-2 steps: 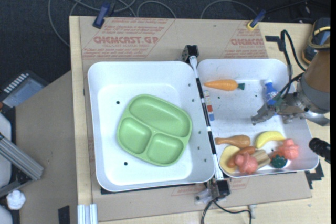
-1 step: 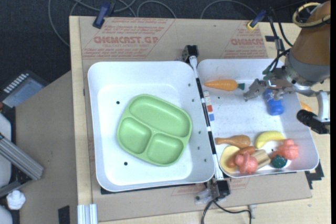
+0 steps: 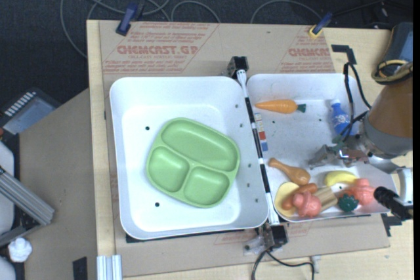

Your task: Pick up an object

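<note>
**In the right bin, the arm sits low among the toys**

In the right-hand bin (image 3: 289,83), you have the arm reaching in from the right, its orange band at the frame's edge and its grey wrist just below that. The gripper (image 3: 330,155) is down near the bin floor, roughly in the middle of the bin's right half. You cannot tell whether it is apart or together; its metal parts blur into the white floor and the shadow beneath. Nothing is visibly caught in it.

Look at what lies around it. A toy carrot (image 3: 278,105), orange with a green top, rests near the bin's far side, well apart from the gripper. A small blue bottle (image 3: 338,116) lies toward the right wall, just beyond the gripper and partly behind a black cable. A tan, drumstick-shaped piece (image 3: 289,170) lies on the floor near the divider, to the gripper's left.

Along the near wall you have a crowded heap: a yellow bowl-like piece (image 3: 283,199) at the corner, a pink lumpy toy (image 3: 306,200) in front of it, a yellow banana-like piece (image 3: 340,179) just below the gripper, a dark green bit (image 3: 347,204) and a reddish-pink toy (image 3: 361,191) further right. These touch or overlap one another.

In the left bin (image 3: 125,95) a green divided tray (image 3: 192,162) with three compartments lies flat near the middle, tilted at an angle to the bin's walls.
</note>
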Robot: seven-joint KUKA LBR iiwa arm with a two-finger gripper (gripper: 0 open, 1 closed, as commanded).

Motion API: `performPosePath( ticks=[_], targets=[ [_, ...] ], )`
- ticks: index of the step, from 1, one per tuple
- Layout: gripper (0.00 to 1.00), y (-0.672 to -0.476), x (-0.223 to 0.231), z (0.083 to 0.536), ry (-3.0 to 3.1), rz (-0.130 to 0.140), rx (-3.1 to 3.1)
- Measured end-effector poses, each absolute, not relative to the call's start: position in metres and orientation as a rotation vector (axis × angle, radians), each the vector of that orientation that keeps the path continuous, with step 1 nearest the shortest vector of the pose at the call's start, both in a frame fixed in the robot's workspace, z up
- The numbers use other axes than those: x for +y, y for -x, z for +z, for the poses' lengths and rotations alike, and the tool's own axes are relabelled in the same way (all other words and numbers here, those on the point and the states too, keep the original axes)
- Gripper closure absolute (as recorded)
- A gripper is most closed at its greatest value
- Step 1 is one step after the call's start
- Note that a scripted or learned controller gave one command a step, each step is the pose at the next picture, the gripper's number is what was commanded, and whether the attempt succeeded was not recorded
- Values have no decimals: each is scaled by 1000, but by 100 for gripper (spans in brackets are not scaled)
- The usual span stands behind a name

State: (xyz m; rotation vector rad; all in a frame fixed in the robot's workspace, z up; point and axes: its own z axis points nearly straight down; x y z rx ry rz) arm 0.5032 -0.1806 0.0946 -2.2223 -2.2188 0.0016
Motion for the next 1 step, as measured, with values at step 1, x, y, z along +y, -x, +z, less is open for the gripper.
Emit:
performPosePath(
  ticks=[1],
  targets=[
    [0,-570,-215,152,2224,-2,-2224]
  ],
)
